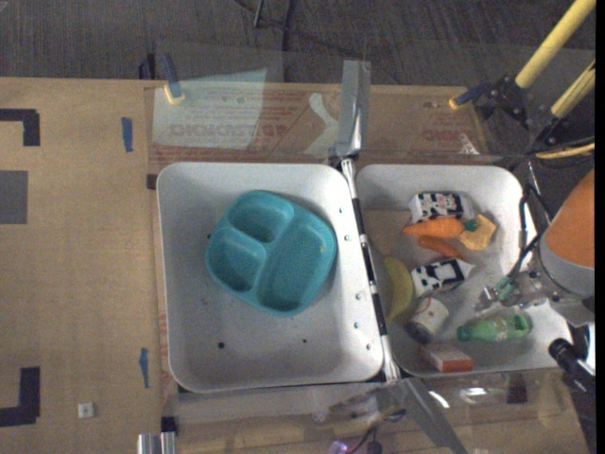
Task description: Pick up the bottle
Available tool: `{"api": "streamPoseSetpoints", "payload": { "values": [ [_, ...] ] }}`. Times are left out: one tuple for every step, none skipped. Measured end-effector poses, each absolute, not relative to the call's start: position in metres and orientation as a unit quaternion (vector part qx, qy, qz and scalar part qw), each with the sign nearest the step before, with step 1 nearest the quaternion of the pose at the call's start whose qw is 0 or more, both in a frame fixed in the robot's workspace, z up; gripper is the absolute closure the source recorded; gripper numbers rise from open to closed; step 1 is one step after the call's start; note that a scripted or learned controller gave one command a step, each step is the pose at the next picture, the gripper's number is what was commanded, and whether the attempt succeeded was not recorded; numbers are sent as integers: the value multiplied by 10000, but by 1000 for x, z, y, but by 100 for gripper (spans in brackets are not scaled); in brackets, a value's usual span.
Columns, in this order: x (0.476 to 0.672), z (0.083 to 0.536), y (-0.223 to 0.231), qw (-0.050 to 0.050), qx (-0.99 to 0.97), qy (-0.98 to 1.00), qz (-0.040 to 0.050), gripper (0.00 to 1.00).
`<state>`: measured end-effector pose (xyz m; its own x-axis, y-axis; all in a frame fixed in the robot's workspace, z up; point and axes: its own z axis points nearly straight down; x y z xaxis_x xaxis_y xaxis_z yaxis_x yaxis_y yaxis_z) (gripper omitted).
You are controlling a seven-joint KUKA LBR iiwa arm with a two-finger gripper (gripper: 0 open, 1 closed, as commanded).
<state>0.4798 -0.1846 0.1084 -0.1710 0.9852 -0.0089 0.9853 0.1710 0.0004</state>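
A green bottle (493, 328) lies on its side near the front right of the right bin (378, 206), with its cap pointing right. My gripper (508, 292) hangs just behind and above the bottle, a little apart from it, reaching in from the right edge. The orange band of the arm (578, 227) shows above it. Nothing is seen held in the gripper.
The right bin also holds two cow-patterned cartons (435, 203) (442, 274), a carrot (433, 227), a yellow block (478, 232), a banana (399, 288), a small can (428, 318) and a red-and-white box (448, 357) close to the bottle. A teal divided plate (272, 251) lies in the left bin (189, 348).
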Motion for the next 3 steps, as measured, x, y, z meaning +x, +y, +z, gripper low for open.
{"api": "streamPoseSetpoints", "payload": {
  "values": [
    [480, 108, -185, 30, 6439, 7651, -30, 0],
    [484, 90, -217, -33, 6496, 7603, 58, 0],
    [483, 89, -174, 72, 5669, 8237, -2, 0]
  ]
}}
